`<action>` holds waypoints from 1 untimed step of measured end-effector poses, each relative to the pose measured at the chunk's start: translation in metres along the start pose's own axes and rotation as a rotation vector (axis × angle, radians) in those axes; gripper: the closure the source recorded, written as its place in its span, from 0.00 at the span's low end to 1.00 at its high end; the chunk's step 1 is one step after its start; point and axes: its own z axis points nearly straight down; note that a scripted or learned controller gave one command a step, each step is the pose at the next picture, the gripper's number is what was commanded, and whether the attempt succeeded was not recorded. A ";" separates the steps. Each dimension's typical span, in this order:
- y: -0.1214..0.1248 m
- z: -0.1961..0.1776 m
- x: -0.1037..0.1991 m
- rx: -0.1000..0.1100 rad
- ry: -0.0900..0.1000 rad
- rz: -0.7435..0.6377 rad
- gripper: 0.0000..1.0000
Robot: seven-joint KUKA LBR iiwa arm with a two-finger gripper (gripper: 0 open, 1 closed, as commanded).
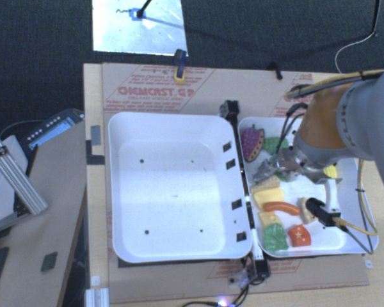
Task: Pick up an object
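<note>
From the camera view, two shallow white bins are seen side by side on the bench: the left bin (173, 190) and the right bin (349, 238). The arm (345, 123) is brought in from three o'clock, grey with an orange band, and the gripper (275, 169) is lowered over the right bin's middle, toward that bin's nine o'clock side. Whether it is spread or pressed together cannot be told, as it is blurred against the toys. Just below it, at six o'clock, a yellow block (267, 197) and a red sausage (281, 208) are found. A purple slice (251, 142) lies at eleven o'clock, a green piece (274, 238) and a red tomato (299, 235) at the bin's six o'clock edge.
</note>
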 end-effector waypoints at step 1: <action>-0.033 0.000 0.005 0.000 0.001 0.000 0.00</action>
